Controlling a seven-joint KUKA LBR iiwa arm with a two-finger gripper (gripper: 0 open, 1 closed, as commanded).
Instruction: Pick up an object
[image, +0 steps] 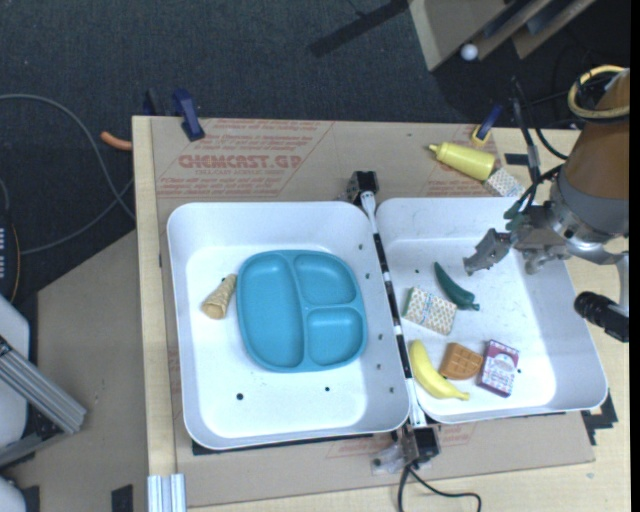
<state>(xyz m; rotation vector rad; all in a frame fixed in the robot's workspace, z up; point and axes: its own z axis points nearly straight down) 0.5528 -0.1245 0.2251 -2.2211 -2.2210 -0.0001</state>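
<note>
Five small things lie in the right bin (560, 395) below and beside the hand (492, 252), and the nearest is the dark green pepper-shaped toy (455, 286), just beneath and slightly left of the hand's tips, not touching them. It looks light, smooth and narrow, probably hollow plastic that could slip or roll; my judgement is that a pinch across its thin middle, at right angles to its length, would hold best. Further below the hand sit a pale patterned cracker-like square (431, 310), a yellow banana (433, 372), a brown waffle piece (461, 361) touching the banana, and a small pink box (499, 368) just beside the waffle; all look light and stiff, and the flat ones lie low against the bin floor, hard to get fingers under. Far to the left of the hand, in the other bin (190, 250), rest a blue divided plate (300, 308) and an ice-cream cone (220, 296). Nothing is seen between the hand's tips, but whether it is open or closed I cannot tell, since the grey metal parts blur together at this slant. The arm (595, 175) is cut off at the right, and a yellow bottle (464, 158) lies on the table (260, 160) above the hand.
</note>
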